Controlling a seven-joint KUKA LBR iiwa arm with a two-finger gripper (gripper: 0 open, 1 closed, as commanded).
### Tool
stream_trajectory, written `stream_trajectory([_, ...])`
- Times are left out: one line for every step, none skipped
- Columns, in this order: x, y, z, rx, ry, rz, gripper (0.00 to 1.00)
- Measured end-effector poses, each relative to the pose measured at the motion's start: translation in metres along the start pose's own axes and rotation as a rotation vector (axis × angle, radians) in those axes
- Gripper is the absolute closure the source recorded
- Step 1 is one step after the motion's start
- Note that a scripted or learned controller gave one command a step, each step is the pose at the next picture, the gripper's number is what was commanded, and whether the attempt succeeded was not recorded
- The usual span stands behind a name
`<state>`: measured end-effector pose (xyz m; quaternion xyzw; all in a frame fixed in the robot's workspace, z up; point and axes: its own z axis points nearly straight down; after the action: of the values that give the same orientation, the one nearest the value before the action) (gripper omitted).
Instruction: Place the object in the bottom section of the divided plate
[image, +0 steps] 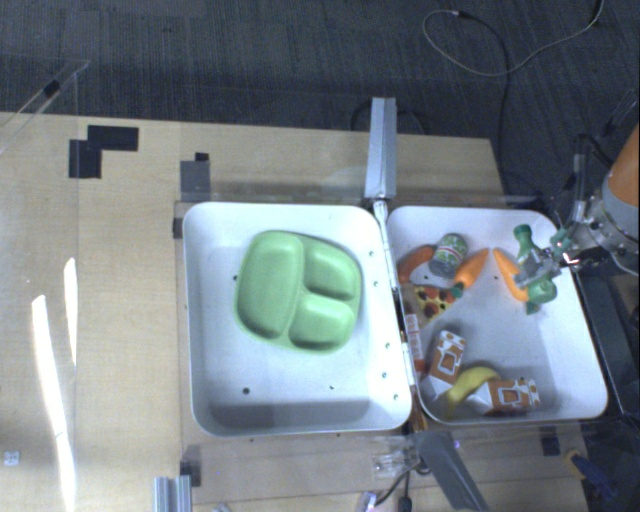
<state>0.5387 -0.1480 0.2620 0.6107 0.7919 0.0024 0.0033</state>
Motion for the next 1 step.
stream_trajectory([0.0088, 0.0328, 0.0163, 0.002, 0.000, -0.035, 1.00])
